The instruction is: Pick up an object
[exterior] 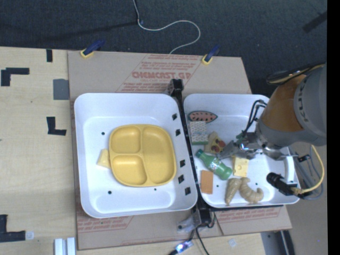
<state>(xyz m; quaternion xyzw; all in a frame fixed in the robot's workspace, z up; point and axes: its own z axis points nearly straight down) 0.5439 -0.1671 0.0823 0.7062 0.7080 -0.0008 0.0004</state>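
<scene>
Two white bins sit side by side on a sheet of cardboard [159, 73]. The left bin [87, 142] holds one yellow divided plate [142, 154] with three compartments, and a pale yellow wedge [102, 158] pokes out from under the plate's left edge.

The right bin [234, 101] is the crowded one. Along its left side, from far to near, lie a striped oval piece [202, 116], a pale speckled block [198, 132], a green bottle [214, 165] on its side, and an orange flat rectangle [206, 181]. A tan lumpy thing [214, 141] sits just right of the speckled block. Near the front wall are two brown, croissant-like pieces [241, 189], touching each other. A pale yellow cheese-like square [240, 167] lies between them and the arm.

The grey arm comes in from the right, and its gripper [231, 150] is down in the right bin, its tip just beside the green bottle and the tan lump, with the yellow square just near of it. From here the tip is a dark blur, so I cannot tell how it is set or whether anything is caught in it.

One thin white cable [170, 28] loops over the dark floor beyond the cardboard, whose far edge carries two clips, each yellow and blue.
</scene>
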